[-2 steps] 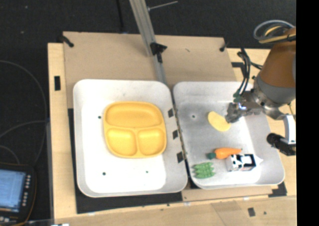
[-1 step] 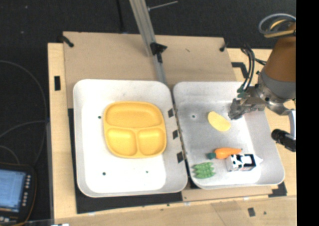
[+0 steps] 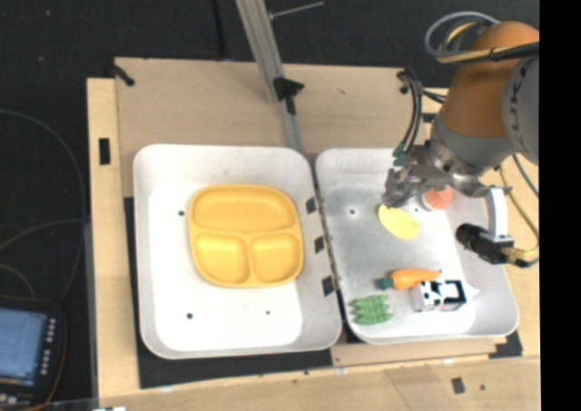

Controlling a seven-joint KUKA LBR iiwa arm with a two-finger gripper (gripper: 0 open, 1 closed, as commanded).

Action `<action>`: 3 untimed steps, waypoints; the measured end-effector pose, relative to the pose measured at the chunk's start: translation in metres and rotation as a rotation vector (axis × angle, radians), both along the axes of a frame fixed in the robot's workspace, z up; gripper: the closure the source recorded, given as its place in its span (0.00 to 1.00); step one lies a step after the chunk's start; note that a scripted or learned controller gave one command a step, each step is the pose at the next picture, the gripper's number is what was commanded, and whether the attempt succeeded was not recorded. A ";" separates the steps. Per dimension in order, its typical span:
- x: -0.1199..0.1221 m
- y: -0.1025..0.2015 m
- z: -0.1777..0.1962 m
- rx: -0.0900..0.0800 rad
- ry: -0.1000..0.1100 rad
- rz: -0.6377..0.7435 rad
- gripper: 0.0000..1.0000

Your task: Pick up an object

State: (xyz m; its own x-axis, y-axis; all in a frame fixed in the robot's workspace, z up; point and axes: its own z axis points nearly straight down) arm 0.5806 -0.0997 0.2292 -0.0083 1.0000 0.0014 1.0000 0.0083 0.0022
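Gripper point(image 3: 400, 190) sits low over the right bin point(image 3: 354, 173), at about 12 o'clock of that bin's floor, wrist and orange band above it at 1 o'clock. Can't tell the tool state: the wrist body hides the tips from this angle. Nearest candidate is the yellow banana-like piece point(image 3: 399, 222), just beside the gripper at its 6 o'clock, lying flat on the bin floor; whether they touch is not resolvable. A small red-orange item point(image 3: 439, 198) peeks out at the gripper's 3 o'clock, partly hidden by the wrist. Rest of the right bin: toy carrot point(image 3: 415, 278) at 5 o'clock, black-and-white block point(image 3: 440, 294) touching or just beside the carrot, green leafy piece point(image 3: 371, 310) at 7 o'clock near the front wall. Left bin point(image 3: 163, 219) holds a yellow divided plate point(image 3: 245, 235), three compartments. Progress, my read: nothing lifted, every object rests on a bin floor. Approach looks done or nearly so; grasp and lift are left.
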 end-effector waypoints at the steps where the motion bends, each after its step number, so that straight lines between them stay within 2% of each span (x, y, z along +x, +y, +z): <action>1: 0.008 0.049 0.012 0.000 -0.001 -0.001 1.00; 2: 0.006 0.094 0.010 0.000 0.002 -0.002 1.00; 3: 0.011 0.154 0.018 0.001 0.001 0.000 1.00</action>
